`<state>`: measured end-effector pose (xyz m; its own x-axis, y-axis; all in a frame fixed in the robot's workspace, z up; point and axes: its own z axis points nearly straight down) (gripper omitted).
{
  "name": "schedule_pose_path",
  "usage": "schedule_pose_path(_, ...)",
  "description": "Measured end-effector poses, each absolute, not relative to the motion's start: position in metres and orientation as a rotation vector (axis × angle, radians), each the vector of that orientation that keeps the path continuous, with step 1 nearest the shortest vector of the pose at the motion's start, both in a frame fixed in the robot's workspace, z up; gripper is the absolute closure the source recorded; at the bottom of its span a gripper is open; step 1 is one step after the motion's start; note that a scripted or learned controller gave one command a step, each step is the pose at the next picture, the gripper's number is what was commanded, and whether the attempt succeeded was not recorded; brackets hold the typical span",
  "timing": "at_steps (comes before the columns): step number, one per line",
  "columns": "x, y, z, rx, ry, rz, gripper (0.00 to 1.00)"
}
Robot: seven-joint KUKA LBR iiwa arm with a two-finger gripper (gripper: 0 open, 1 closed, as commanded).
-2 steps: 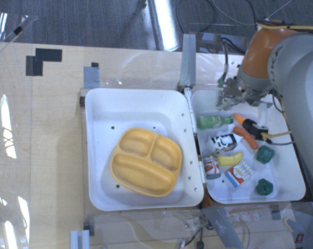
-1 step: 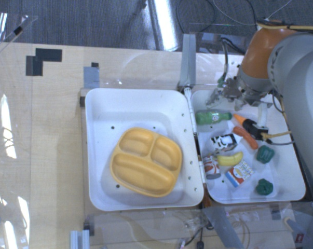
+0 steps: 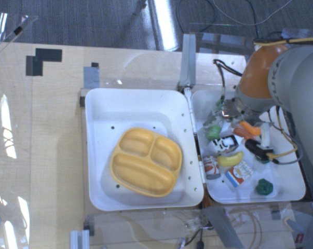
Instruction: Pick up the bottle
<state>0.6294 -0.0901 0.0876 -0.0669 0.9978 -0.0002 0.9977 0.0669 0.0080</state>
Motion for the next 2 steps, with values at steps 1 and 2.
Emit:
schedule_pose_path(1, 0.632, -0.089, 0.100, 2.137, 2.290, 0.016, 1.00)
schedule_pose_path(2, 0.638, -0.029, 0.195, 2.467, 1.939, 0.007, 1.00)
